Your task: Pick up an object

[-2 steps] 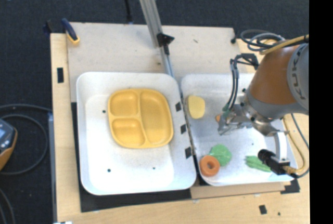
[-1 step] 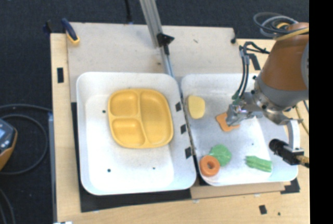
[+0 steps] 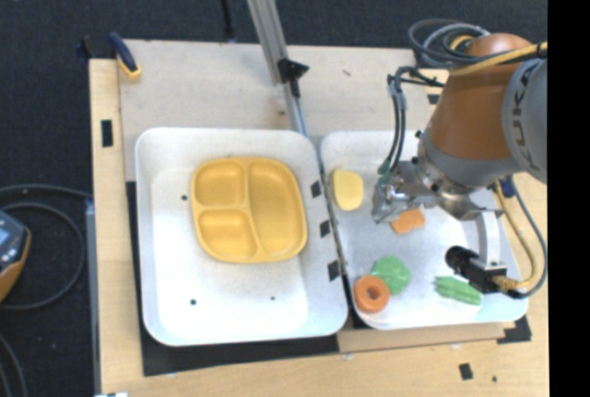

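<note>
Orange piece [image 3: 407,222] lies in the right bin [image 3: 361,146], directly under the gripper [image 3: 391,202]; whether it grips, you cannot tell. Lower straight and centre on it before you lift. You have 5 objects here, and 1 yellow tray [image 3: 249,207] left

- The grey KUKA arm [image 3: 479,123] reaches in from the right, orange band uppermost.
- Its gripper [image 3: 392,202] points down, low over the right bin.
</note>
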You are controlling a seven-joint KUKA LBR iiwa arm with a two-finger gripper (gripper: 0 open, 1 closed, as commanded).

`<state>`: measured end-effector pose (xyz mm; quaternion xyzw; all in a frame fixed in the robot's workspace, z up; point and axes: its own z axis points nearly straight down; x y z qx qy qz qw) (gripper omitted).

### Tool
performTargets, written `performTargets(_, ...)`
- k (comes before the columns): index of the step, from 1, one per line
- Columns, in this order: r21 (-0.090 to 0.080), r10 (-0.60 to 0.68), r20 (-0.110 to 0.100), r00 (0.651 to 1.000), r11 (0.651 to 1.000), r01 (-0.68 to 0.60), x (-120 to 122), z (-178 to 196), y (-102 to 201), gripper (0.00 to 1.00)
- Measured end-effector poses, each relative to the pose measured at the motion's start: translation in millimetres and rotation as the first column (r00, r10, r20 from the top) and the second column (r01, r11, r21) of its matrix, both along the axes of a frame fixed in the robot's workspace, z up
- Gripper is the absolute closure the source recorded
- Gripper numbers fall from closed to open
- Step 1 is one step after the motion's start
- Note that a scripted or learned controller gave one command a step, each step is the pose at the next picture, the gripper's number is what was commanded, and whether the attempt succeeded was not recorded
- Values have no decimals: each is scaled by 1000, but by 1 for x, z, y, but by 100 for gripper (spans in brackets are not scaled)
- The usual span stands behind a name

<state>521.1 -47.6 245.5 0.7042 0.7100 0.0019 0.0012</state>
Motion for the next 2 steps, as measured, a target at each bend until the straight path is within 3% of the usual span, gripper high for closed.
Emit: performTargets(2,0,-1,-5,1000,1000,1,-4,-13,96,100)
